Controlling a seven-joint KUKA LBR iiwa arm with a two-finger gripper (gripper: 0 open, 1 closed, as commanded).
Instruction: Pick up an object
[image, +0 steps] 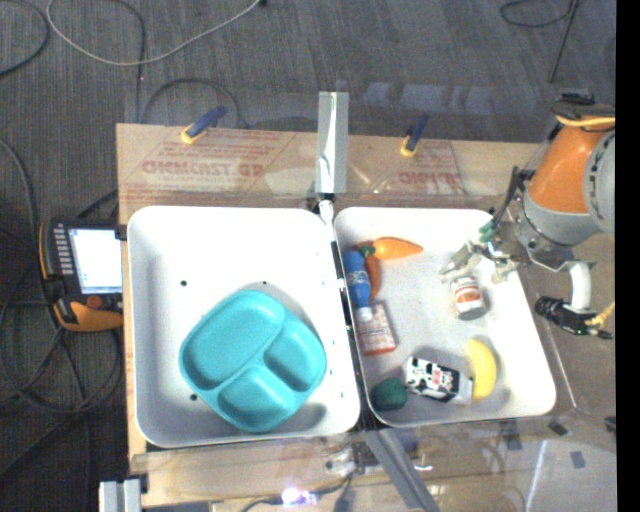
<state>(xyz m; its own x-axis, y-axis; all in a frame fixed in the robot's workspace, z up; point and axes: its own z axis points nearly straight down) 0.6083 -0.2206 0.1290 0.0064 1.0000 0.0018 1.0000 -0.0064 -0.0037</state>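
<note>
My gripper (462, 262) hangs over the upper right part of the right bin (520, 330), its two fingers spread apart with nothing between them. Just below it stands a small white jar with a red label (467, 298). An orange carrot (392, 248) lies at the bin's top left, and a blue-capped tube (357, 278) runs along the left wall. A red and white packet (376, 330) lies below the tube. At the bottom are a dark green lump (390, 395), a black and white box (432, 379) and a yellow banana (483, 367).
The left bin (160, 260) holds a teal divided plate (254, 360). A metal post (331, 140) stands at the back between the bins. An orange-edged handheld device (82, 270) lies left of the bench. The arm's orange band (565, 170) is at the right.
</note>
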